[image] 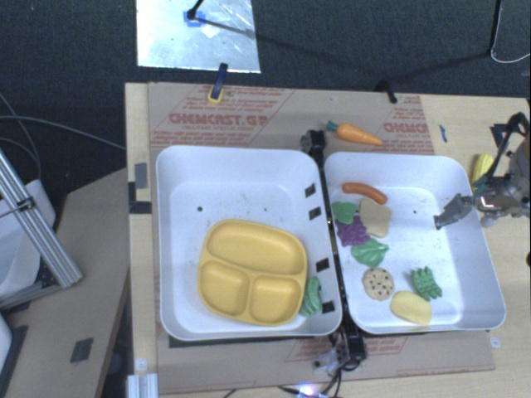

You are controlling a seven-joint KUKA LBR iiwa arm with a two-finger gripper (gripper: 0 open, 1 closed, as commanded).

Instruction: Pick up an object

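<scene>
At the right edge of the frame, about mid-height, the gripper [450,212] reaches in over the right rim of the right bin [465,247]; its dark tip hangs above bare white floor with nothing between the fingers, and whether they are apart or together cannot be told. The right bin holds 7 toy foods, all left of and below the tip: a red sausage [364,192] near the top, a tan bread slice [375,220] just under it, purple grapes [353,231] touching the bread's left side, a green leaf [343,212] at the bin's left wall, another green leaf [370,252] below the grapes, a round cookie [378,283], a yellow potato-like piece [411,307] at the bottom, and a green leafy vegetable [426,282] just above it. The left bin [241,172] carries a yellow 3-compartment tray [251,270], with a green piece [312,297] wedged at its right edge. An orange carrot [354,133] lies outside on the cardboard above the bins.
</scene>
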